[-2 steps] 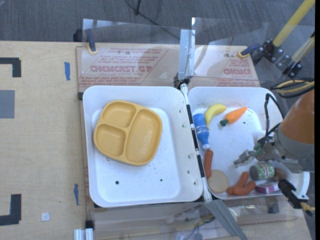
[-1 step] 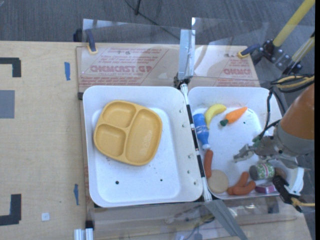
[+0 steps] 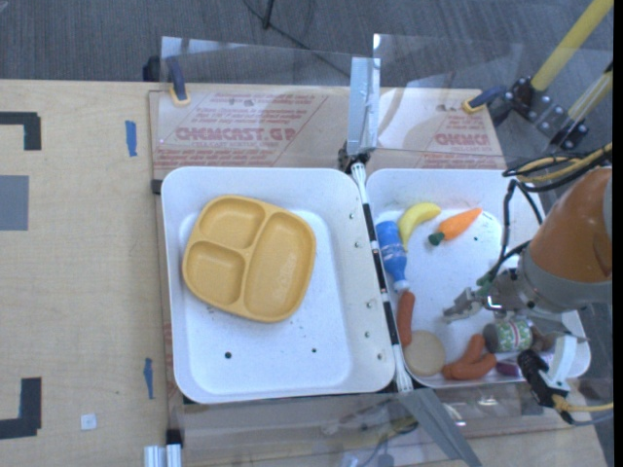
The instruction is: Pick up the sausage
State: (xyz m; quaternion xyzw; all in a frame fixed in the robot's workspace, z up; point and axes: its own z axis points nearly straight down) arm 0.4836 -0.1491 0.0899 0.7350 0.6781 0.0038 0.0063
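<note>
The bench (image 3: 78, 261) carries two shallow white bins side by side. In the left bin (image 3: 331, 358) a yellow plate (image 3: 250, 258) with three compartments lies flat, closer to the far left corner of this bin.

The right bin (image 3: 389, 188) holds several small things. The sausage (image 3: 406, 317), dark red and short, lies close to the left wall of this bin, about halfway between the far and near edges, with its length going along the wall. Just beyond its far end is a blue bottle (image 3: 392, 252), also beside the left wall. A yellow banana (image 3: 419, 217) and an orange carrot (image 3: 456, 225) lie near the far edge. A pale round cookie-like disc (image 3: 424, 352) is at the near edge, almost touching the near end of the sausage, and an orange-red piece of food (image 3: 469, 362) lies just to its right.

The arm (image 3: 574, 251) reaches over the right side of the right bin. The gripper (image 3: 487, 305) hangs over the bin, well to the right of the sausage and apart from it. It is not possible to tell from this view how the gripper is set. A small can with a green label (image 3: 509, 336) is just below the wrist.
</note>
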